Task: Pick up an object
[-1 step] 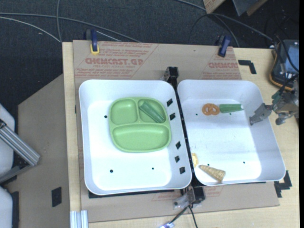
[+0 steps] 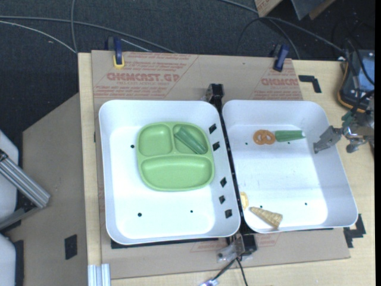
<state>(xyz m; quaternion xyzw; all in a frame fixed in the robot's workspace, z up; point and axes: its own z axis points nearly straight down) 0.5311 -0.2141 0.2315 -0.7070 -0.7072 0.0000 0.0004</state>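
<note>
Claw (image 2: 329, 139) at bin edge; orange pretzel (image 2: 264, 137) nearby.

My gripper (image 2: 326, 140) hangs over the edge of the shallow white plastic bin (image 2: 286, 177). The matching white bin (image 2: 119, 210) lies well away from it, past the black divider strip (image 2: 221, 154). Both sit on a tan printed board (image 2: 178, 76). A blue clamp (image 2: 280, 57) stands near my gripper, and a blue-and-yellow clamp (image 2: 118, 51) stands much farther off.

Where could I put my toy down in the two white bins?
Best spot: the right bin, in the bare middle between the pretzel and the cone. The left bin is crowded by the green divided plate; only its front strip is free.
</note>
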